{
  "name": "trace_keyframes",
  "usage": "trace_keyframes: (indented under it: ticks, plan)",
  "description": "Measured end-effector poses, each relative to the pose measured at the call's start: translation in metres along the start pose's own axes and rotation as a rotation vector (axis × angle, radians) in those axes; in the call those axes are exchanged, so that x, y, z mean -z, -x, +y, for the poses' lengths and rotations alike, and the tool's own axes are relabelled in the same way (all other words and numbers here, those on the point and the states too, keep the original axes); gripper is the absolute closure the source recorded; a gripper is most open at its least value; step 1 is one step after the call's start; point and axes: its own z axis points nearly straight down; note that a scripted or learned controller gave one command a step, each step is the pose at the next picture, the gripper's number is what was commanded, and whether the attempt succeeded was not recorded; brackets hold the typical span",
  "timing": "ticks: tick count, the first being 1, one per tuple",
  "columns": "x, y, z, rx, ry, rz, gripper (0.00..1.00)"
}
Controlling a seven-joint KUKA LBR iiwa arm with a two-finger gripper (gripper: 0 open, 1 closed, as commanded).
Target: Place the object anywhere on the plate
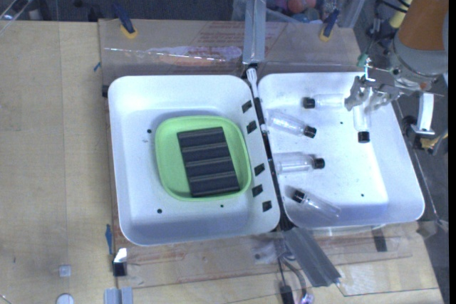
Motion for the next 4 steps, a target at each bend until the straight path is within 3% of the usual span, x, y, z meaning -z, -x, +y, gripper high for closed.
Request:
trace_keyframes:
  ticks: [1, 2, 3, 4]
  plan:
    - [0.0, 0.0, 0.0, 0.0, 0.0, 0.0, 0.0]
    - [0.023, 0.051, 0.035, 0.055, 0.003, 0.0, 0.0]
    - [0.16, 0.052, 0.026, 0.064, 0.003, 0.001, 0.0]
    - [0.232, 0.048, 0.046, -0.055, 0.003, 0.001, 0.0]
